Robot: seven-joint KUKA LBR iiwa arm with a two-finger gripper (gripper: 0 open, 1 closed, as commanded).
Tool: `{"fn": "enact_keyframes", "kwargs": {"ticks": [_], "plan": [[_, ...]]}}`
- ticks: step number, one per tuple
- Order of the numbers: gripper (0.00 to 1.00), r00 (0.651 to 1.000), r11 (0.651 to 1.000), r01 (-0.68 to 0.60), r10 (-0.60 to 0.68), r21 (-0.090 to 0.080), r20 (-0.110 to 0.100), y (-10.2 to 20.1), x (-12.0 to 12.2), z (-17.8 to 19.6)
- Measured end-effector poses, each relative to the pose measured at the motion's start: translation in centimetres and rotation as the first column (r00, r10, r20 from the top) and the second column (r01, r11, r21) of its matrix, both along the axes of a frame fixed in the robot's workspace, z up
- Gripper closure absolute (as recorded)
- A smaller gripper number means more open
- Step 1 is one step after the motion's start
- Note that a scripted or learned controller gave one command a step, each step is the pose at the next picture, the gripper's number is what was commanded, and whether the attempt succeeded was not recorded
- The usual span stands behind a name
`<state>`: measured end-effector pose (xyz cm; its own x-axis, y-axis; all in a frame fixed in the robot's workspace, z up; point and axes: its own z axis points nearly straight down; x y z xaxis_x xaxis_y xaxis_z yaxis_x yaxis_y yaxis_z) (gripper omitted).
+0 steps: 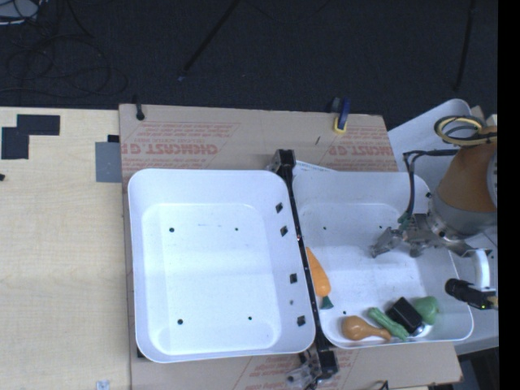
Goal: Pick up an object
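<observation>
Several small objects lie in the right bin (349, 218). An orange carrot-like piece (318, 276) rests against the bin's left wall. A tan gourd-shaped piece (361, 328), a green object (388, 323), a black block (405, 314) and a green rounded object (426, 306) crowd the near right corner. My gripper (398, 242) hangs over the right side of this bin, above the bare floor and up-right of the cluster. Nothing shows between its fingers.
The left bin (211, 266) stands beside the right one, a black clamp rail (296, 250) between them. Both rest on a cardboard sheet (244, 140). A blue-yellow clip (341, 116) sits on the cardboard's far edge. Cables run by the arm (467, 185).
</observation>
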<state>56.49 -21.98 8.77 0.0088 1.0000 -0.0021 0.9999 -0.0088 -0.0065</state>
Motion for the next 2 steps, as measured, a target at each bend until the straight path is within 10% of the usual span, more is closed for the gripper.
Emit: {"fn": "enact_keyframes", "kwargs": {"ticks": [1, 2], "plan": [[1.0, 1.0, 1.0, -0.003, 0.003, 0.003, 0.003, 0.4, 0.3, 1.0], [1.0, 1.0, 1.0, 0.002, -0.002, 0.004, 0.003, 0.2, 0.3, 2.0]]}}
